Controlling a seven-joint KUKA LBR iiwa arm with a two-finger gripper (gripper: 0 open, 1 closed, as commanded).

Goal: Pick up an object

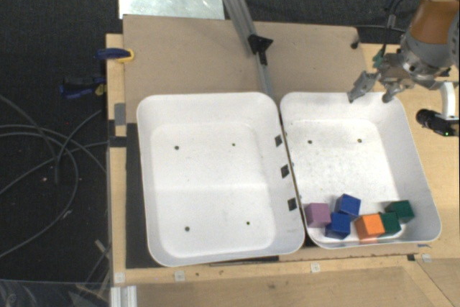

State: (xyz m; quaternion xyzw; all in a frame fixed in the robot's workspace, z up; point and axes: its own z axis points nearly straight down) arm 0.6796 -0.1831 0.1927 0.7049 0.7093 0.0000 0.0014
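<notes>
Camera view: end effector (375, 89) spread, nothing pinched, over right bin (402, 127); no legible writing.

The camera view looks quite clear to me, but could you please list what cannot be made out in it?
1. The arm is cut off by the right edge, so its base and reach cannot be judged.
2. The green block is partly covered by the orange block and a second green block.
3. One blue block sits partly under another blue block.
4. The hand is small; its fingertips look spread and hold nothing.
</notes>
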